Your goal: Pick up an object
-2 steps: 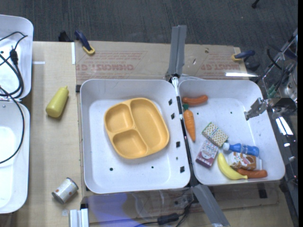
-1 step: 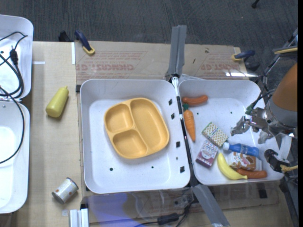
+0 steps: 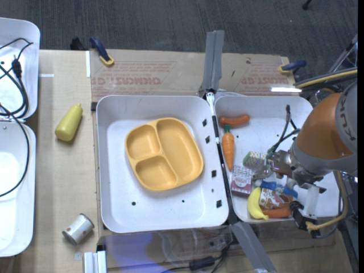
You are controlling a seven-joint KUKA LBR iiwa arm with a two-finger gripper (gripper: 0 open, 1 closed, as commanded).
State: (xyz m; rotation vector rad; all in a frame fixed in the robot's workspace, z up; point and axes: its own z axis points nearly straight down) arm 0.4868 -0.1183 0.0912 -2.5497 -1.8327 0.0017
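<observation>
The gripper (image 3: 267, 166) hangs low over the clutter in the right bin (image 3: 296, 104), but whether its fingers are spread or closed I cannot tell. The likeliest pick looks to be the toy carrot (image 3: 228, 147) at the bin's left side: light, stiff, smooth plastic, best pinched across its middle. Its long axis runs near-to-far, green top far, tip near.

Light is bright and even from overhead, with soft, short shadows. The white bins (image 3: 108, 152) glare slightly, washing out detail on their floors. Focus is fair overall, softer on the small clutter beside the arm (image 3: 327, 135). A bluish glow tints the bench edge (image 3: 142, 249) below.
</observation>
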